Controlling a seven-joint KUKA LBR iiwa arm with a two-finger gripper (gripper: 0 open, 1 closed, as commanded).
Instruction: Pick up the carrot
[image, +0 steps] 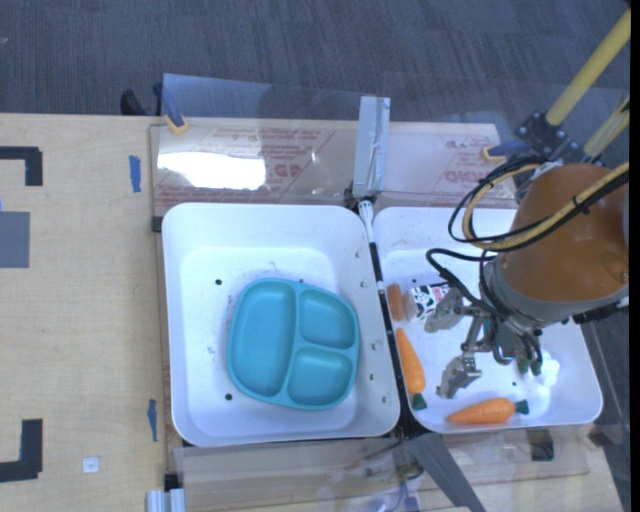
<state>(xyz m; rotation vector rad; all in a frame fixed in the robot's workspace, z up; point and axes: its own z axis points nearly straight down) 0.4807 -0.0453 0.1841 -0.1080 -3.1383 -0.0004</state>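
The metal two-finger gripper (462, 377) hangs just above the orange plastic carrot (482, 410), its spread unclear, and could close short of it.

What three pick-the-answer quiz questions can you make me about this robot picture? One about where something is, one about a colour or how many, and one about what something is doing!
1. Where is the divided plate?
A. in the left bin
B. in the right bin
C. on the wooden bench

2. How many carrots lie in the right bin?
A. one
B. two
C. four

3. What is the gripper doing?
A. lifting a carrot high
B. hanging low in the right bin with no carrot between its fingers
C. resting on the plate

Answers:
1. A, the blue plate sits in the middle of the left bin.
2. B, one carrot lies along the bin's left wall and another carrot lies by its near edge.
3. B, both carrots lie on the bin floor, apart from the gripper.
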